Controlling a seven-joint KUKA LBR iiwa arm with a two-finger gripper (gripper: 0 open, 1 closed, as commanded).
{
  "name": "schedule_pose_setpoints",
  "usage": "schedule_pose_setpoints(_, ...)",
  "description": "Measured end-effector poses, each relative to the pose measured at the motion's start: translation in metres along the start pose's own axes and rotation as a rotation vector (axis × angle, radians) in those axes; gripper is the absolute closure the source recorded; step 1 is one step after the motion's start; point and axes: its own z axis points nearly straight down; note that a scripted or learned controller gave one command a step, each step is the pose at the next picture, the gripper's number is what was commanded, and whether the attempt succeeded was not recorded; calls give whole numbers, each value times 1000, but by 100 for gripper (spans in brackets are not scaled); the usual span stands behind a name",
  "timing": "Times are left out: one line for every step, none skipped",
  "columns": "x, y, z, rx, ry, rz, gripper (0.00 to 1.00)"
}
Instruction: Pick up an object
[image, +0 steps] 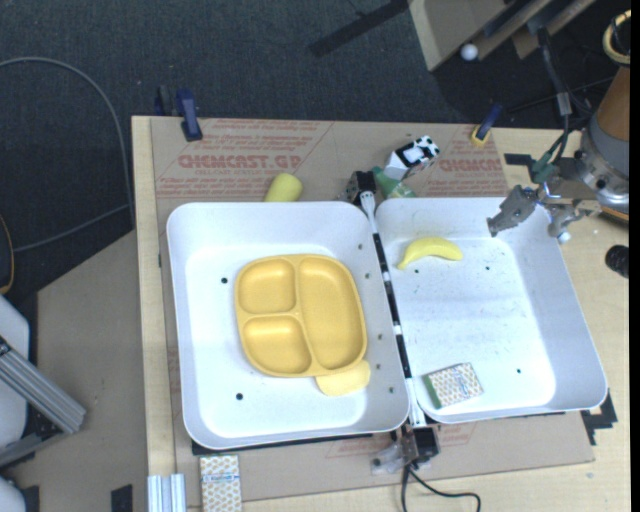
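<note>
gripper: hanging over the far right corner of the right bin, and honestly can't tell from up here if it's spread or closed, it's just a grey blur with nothing visibly in it
arm: comes in from the right edge, grey body
banana: yellow, lying flat in the right bin near its far left side, well apart from the gripper
right bin: white, shallow, speckled floor
small box: patterned pack in the right bin's near left corner
left bin: white, right beside the other one
yellow tray: three-compartment plate sitting mid left bin
yellow piece: pokes out from under the tray's near edge
yellow cup: on the cardboard behind the left bin
</note>
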Motion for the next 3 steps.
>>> schedule_pose_setpoints(26, 23, 108, 0, 0, -1, 0)
schedule_pose_setpoints(35, 82, 193, -2, -1, 0, 0)
schedule_pose_setpoints(35, 52, 193, 1, 0, 1, 0)
